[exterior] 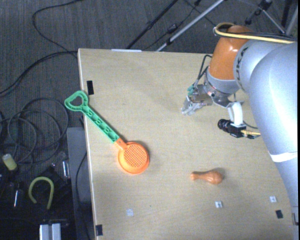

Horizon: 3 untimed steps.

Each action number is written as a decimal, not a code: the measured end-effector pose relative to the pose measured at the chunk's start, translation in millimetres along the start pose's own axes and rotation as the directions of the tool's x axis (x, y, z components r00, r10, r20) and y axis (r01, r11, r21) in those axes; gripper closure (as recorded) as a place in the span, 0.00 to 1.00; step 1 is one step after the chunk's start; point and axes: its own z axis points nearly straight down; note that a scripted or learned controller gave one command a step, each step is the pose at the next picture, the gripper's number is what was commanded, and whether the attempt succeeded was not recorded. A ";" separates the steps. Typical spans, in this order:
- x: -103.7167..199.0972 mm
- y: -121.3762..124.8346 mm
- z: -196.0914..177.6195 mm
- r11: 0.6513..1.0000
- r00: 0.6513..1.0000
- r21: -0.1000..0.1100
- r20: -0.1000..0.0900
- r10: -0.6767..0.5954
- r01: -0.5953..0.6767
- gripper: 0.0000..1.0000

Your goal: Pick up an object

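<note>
Dark carpet crossed by black cables and light-stand legs surrounds a pale wooden board on which we see everything laid out. We find the grey arm entering from the right, its orange band above the wrist, and the gripper poised over the board's upper middle. We cannot tell how far its tips are parted, as they are small and blurred; we see nothing held between them and cannot tell whether they touch the board. We note a strainer with an orange mesh head and a green handle lying at the board's left side, well apart from the gripper. An orange drumstick-shaped toy lies on its side below the gripper, also apart from it.
</note>
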 end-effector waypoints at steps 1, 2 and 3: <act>-0.1 0.0 0.0 1.000 1.000 0.000 0.000 0.000 0.000 0.00; -0.1 0.0 0.0 1.000 1.000 0.000 0.000 0.000 0.000 0.00; -0.1 0.0 0.0 1.000 1.000 0.000 0.000 0.000 0.000 0.00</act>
